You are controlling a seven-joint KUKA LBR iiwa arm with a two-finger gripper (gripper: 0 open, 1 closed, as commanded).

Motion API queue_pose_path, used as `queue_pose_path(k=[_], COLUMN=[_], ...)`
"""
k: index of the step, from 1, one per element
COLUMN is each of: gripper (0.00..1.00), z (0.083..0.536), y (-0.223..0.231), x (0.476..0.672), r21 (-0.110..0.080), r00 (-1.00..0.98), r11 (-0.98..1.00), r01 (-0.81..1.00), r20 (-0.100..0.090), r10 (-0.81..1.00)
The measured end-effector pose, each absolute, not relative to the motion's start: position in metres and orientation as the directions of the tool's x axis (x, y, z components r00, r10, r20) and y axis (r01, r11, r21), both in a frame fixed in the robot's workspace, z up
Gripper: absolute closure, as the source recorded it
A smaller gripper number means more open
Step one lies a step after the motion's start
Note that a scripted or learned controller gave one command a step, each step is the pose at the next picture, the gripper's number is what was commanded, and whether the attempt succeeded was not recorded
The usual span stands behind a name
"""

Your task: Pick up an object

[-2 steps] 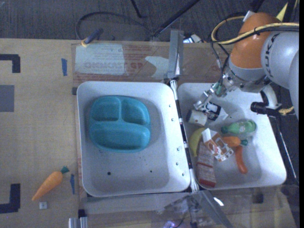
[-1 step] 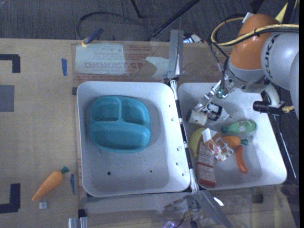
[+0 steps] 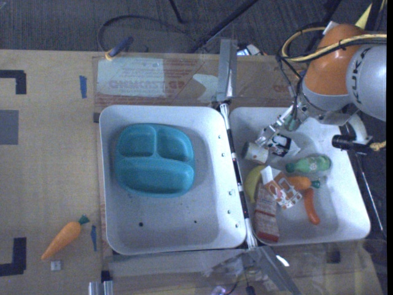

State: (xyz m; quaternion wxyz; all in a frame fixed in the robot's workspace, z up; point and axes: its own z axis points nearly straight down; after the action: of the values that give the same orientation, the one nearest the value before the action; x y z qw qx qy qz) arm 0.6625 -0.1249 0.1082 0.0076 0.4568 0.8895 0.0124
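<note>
A toy carrot [image 3: 61, 239] lies on the tabletop [image 3: 49, 165] nearest the camera. A teal divided tray [image 3: 155, 159] sits in the left bin [image 3: 123, 238]. Packets, a banana [image 3: 253, 182] and a green bottle [image 3: 308, 164] crowd the right bin [image 3: 353, 226], where the claw [image 3: 277, 140] hangs; whether it is spread cannot be told.

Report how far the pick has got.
Done: the arm has reached over the right bin, and its claw sits low at the bin's upper left. In hand: nothing that I can make out. Left: the grab and the lift; the green bottle, banana and orange carrot all lie in the bin.
</note>
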Motion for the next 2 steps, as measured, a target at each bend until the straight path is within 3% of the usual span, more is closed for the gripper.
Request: queue_pose_path(k=[1,2], gripper=[0.00,0.00], z=[0.1076,0.1070], y=[-0.1317,-0.1359], x=[0.6721,0.6686], r21=[0.006,0.012], r00=[-0.633,-0.671], r11=[0.633,0.671], r01=[0.774,0.742], r20=[0.013,0.009], r10=[0.774,0.742])
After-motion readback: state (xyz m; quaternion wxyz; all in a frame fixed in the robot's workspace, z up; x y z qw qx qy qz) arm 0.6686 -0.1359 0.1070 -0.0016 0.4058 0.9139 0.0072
